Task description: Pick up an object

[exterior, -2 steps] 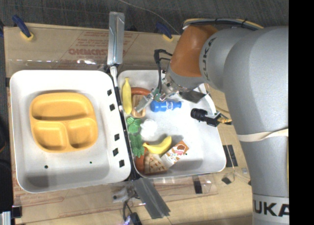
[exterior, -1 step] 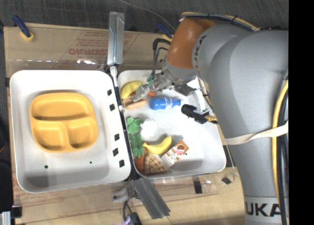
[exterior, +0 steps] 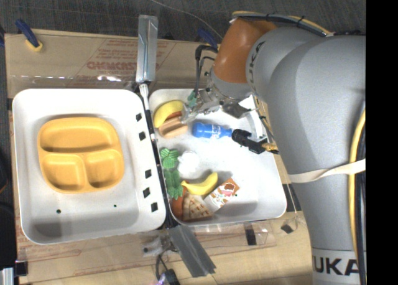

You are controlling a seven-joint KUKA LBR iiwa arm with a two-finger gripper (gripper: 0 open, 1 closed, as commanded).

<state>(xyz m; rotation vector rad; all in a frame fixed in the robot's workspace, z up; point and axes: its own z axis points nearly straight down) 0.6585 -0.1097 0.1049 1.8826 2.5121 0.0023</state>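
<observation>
We see the arm reaching in from the right and bending down over the far end of the right bin. Its claw hangs at the far-left corner of that bin. The wrist hides the tip, so we cannot tell how far open the claw is, and we see nothing held in it.

We judge that the thing being gone for is the toy hot dog, since it lies just left of the claw, close against the bin's left wall. It rests flat on the bin floor with its yellow bun on the far side and the sausage on the near side. Its long axis runs aslant, from near-left to far-right, so the far-right end points toward the claw. We think a grip across the short width would suit it better than one along that axis.

A blue bottle lies on its side just right of the hot dog. Its length runs left to right, and it leaves little room on that side. The other toys are bunched at the near-left of the same bin, well clear of the claw: a green leafy piece, a banana and a waffle.

The left bin carries a yellow divided tray lying flat, apart from all this.
</observation>
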